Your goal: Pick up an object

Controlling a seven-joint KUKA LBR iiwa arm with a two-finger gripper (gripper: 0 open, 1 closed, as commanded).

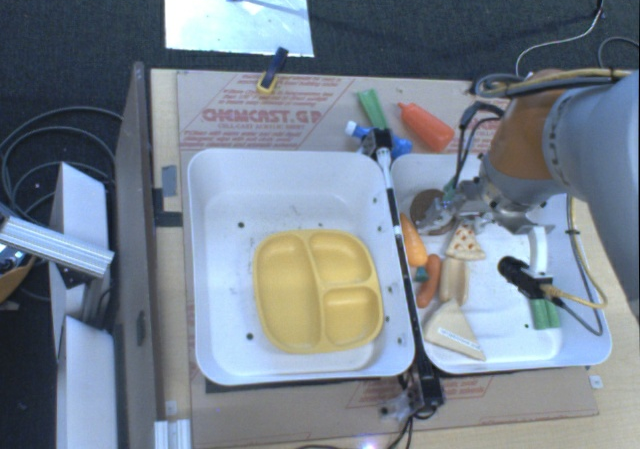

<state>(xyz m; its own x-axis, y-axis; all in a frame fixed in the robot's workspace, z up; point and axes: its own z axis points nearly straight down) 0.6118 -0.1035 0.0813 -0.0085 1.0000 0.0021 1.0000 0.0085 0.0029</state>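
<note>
The right bin [585,342] holds several toy foods. An orange carrot [413,242] and a reddish sausage [429,283] lie along its left wall. A pizza slice [465,243] lies near the middle, a pale bread piece [455,279] sits below it, and a cheese wedge [455,333] rests at the front. A brown disc [427,205] sits at the back left and a green block [543,314] at the right. My gripper [458,216] hangs low over the back of this bin, just above the pizza slice and beside the brown disc. The wrist hides its fingertips.
The left bin [225,197] holds a yellow divided plate [318,289]. Behind the bins on the cardboard lie a green marker [371,107], an orange toy [427,127], a blue piece [399,146] and a yellow-and-blue clip [270,73]. The arm [575,137] covers the right bin's back right corner.
</note>
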